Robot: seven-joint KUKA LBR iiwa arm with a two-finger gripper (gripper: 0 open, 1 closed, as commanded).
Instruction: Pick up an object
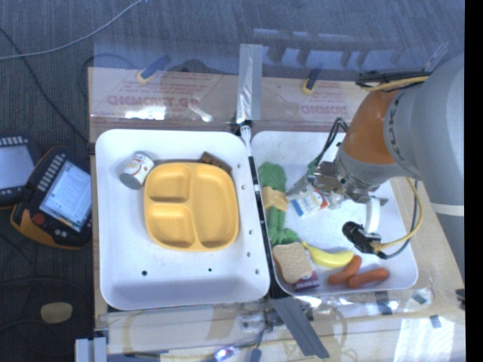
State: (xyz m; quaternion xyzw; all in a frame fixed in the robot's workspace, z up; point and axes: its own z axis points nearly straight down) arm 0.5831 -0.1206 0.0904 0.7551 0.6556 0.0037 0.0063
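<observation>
- The arm [407, 134] comes in from the right and bends down over the right bin [404, 274], its orange band just above the wrist.
- The gripper [326, 189] sits low in the upper middle of that bin, right over a small white packet [308, 202] with blue and red print; from here I cannot tell how the gripper is set or whether it has hold of the packet.
- Along the right bin's left wall lies a green cloth-like thing [273, 178], with a yellow piece [274, 200] over it and more green [282, 234] below.
- Near the front of the bin a slice of toy bread [292, 262] lies beside a banana [332, 256], and two red sausages [361, 277] lie just in front of the banana.
- A black cable end [359, 235] hangs by the wrist, above the sausages.
- The left bin [121, 277] carries a yellow divided plate [192, 206] in its middle.
- A small white can [136, 169] lies tipped at the plate's upper left corner, touching or nearly touching it.
- A dark brown thing [209, 159] peeks out behind the plate's top edge.
- Off the surface, on the floor to the left, rests a handheld control pad [56, 198] with a lit screen.
</observation>
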